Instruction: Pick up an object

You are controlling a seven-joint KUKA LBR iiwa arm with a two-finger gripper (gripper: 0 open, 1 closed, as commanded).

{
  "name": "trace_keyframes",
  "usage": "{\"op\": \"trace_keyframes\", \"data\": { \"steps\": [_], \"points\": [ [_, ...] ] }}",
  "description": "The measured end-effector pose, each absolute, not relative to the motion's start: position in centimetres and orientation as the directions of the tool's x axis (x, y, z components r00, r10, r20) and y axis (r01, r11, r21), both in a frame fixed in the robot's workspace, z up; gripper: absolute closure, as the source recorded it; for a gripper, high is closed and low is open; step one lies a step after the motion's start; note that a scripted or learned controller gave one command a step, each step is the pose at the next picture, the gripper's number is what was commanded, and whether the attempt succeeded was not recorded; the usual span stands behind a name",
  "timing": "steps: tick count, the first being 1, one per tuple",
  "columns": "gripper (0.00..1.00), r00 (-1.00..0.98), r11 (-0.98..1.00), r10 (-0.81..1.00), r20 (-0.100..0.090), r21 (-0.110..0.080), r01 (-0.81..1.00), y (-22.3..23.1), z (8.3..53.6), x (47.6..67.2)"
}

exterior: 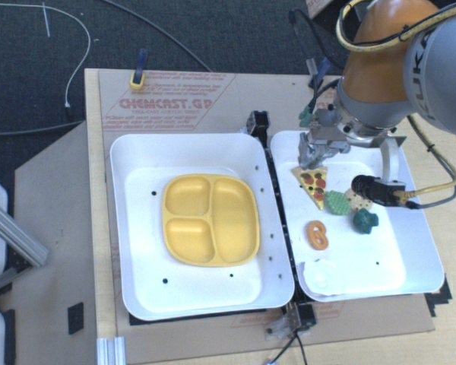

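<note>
On the surface, the right bin holds a pretzel nearest the camera, then a teal piece, a green piece and a pizza slice. The left bin holds a yellow plate. The jaws hang just above the pizza slice at the right bin's far end; whether they are released or clenched, I cannot tell.

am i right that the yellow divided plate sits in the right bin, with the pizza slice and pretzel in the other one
Not quite. The camera view shows the yellow divided plate in the left bin, not the right. The pizza slice and pretzel do lie in the other one, the right bin.
</note>
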State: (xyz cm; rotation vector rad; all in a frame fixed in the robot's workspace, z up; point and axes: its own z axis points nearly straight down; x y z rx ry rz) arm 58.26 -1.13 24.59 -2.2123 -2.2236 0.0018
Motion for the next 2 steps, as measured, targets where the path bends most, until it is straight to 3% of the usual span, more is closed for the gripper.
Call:
{"op": "trace_keyframes", "data": {
  "steps": [2],
  "points": [
    [1.0, -0.006, 0.006, 1.0, 0.002, -0.006, 1.0, 8.8, 22.5, 55.0]
  ]
}}
